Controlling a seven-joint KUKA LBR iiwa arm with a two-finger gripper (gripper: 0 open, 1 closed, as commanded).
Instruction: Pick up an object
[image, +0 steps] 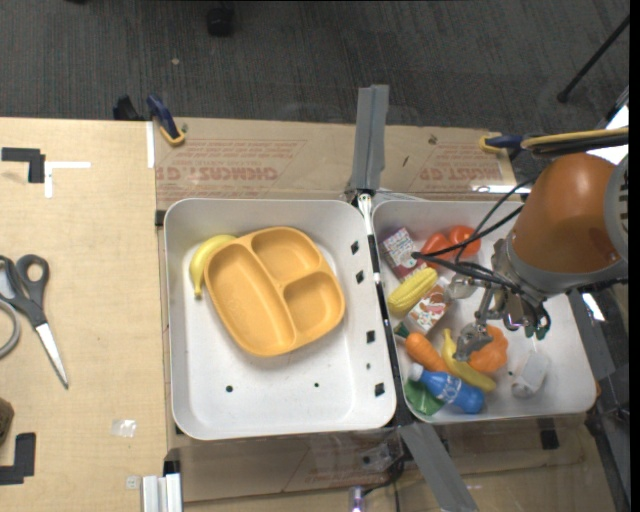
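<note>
While the arm reaches in from the right of the frame, its gripper (493, 325) hangs low over the toy clutter in the right bin (570, 395), seemingly lined up on an orange piece (487, 352) just beneath, though whether it grips anything I cannot tell.

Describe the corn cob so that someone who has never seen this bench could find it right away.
Start at the right-hand white bin, the one crowded with toy food. Look along its left side, next to the divider between the two bins, in the upper half of the pile. The corn cob lies there at a slant, and it is the one pale yellow piece with a bumpy, kernelled surface, just above the small red and white carton.
</note>
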